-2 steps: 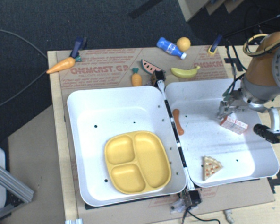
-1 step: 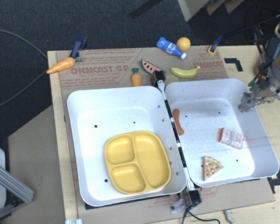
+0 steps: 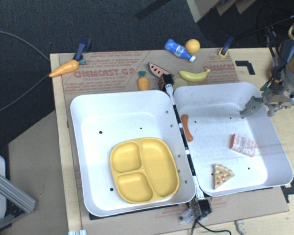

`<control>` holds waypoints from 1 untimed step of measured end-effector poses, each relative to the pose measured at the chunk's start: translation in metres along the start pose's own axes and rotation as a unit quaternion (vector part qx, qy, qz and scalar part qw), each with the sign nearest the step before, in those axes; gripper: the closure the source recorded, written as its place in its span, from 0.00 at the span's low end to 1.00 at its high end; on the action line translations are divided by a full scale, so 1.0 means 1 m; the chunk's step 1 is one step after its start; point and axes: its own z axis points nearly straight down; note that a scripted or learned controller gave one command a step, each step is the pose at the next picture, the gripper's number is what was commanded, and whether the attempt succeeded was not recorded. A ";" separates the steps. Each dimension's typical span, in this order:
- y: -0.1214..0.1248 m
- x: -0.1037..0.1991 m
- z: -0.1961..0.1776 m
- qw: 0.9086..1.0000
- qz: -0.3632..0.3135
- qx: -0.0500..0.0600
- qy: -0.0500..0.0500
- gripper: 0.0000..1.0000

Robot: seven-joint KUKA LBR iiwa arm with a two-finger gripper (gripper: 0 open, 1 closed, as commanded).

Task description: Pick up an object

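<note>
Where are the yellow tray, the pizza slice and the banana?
Yellow tray (image 3: 144,169), camera view, on the ridge between its three compartments.
Pizza slice (image 3: 222,175), camera view, middle of the wedge.
Banana (image 3: 194,76), camera view, middle of its curve.

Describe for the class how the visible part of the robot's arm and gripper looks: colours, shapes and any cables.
The gripper is grey metal, with slim angular fingers jutting from a rounded, paler grey wrist section. Dark cables run along the arm above it. It is too blurred to make out any markings.
</note>
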 end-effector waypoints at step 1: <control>-0.029 0.049 0.086 1.000 0.000 -0.002 0.000 0.00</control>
